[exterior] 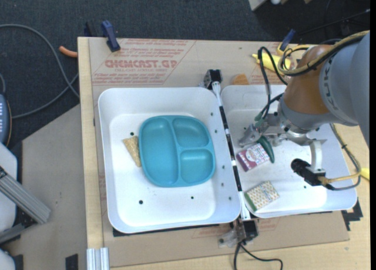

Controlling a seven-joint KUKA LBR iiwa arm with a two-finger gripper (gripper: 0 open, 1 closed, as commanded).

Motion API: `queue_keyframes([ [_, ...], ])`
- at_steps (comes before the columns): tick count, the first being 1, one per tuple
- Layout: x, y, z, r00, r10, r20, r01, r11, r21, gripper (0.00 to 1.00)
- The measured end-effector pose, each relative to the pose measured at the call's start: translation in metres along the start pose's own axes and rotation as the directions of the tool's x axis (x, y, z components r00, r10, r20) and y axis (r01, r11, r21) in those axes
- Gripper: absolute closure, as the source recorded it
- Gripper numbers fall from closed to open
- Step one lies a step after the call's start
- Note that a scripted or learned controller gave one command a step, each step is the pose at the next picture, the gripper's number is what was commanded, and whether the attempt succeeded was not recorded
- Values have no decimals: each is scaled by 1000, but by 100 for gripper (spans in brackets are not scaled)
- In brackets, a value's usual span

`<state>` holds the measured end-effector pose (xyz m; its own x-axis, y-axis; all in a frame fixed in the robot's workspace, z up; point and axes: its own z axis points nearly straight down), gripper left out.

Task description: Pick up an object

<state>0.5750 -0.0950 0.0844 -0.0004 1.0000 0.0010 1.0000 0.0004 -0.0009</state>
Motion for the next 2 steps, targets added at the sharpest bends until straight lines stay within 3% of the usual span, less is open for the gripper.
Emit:
queue_keyframes([
  [2, -3, 12, 0, 1000, 0, 0, 0, 1000, -2, 0],
])
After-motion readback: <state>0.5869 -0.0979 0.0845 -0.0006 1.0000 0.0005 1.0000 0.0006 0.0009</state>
